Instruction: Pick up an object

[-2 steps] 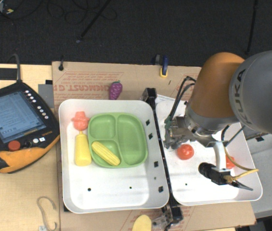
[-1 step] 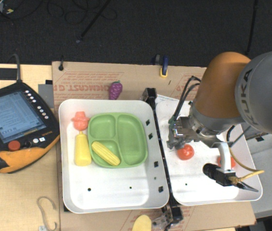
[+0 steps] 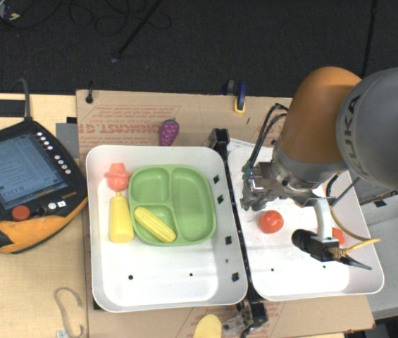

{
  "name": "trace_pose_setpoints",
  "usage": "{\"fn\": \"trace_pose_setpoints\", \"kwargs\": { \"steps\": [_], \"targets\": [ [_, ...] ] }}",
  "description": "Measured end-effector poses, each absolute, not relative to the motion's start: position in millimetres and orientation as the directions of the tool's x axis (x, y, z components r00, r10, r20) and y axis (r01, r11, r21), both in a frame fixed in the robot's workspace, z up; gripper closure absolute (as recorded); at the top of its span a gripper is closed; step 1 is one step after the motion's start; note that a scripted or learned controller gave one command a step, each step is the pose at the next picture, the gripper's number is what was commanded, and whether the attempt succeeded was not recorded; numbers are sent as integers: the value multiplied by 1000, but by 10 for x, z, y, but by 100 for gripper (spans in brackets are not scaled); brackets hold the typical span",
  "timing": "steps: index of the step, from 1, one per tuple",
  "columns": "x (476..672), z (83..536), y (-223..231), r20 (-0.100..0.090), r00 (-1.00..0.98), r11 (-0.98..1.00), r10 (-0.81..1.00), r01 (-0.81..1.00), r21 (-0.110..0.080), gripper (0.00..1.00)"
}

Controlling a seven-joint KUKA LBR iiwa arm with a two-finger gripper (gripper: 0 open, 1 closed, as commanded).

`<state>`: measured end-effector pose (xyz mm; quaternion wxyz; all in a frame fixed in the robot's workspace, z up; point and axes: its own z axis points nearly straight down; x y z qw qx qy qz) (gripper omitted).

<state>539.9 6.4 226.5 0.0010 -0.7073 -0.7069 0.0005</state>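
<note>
Nearest you, a rounded yellow toy [image 3: 208,326] sits on the tabletop [image 3: 15,287] just outside the bins' front rims. Your likeliest target is the small red ball [image 3: 270,221], glossy and tomato-like. It lies alone on the floor of the right bin [image 3: 368,282], in its left half. The hand [image 3: 255,199] hangs just beside the ball, up and to its left, close to the wall shared with the left bin [image 3: 156,287]. You cannot tell from this angle whether the hand is open or closed.

Expect trouble from the ball's shape. It looks round and smooth, so an off-centre descent would likely nudge it rolling across the bare floor. With the hand offset toward the dividing wall, a straight drop may close on nothing or scrape that wall.

Well apart, the left bin holds a green divided plate [image 3: 184,189] bearing a corn cob [image 3: 155,224], with a yellow bottle [image 3: 120,219] and a pink toy [image 3: 117,177] alongside.
</note>
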Motion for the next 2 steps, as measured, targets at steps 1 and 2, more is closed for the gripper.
{"fn": "trace_pose_setpoints", "kwargs": {
  "steps": [1, 2],
  "targets": [
    [5229, 2217, 37, 0, 1, -1, 1000, 1000, -5, 100],
    [5387, 2256, 40, 1, 1, -1, 1000, 1000, -2, 100]
  ]
}}
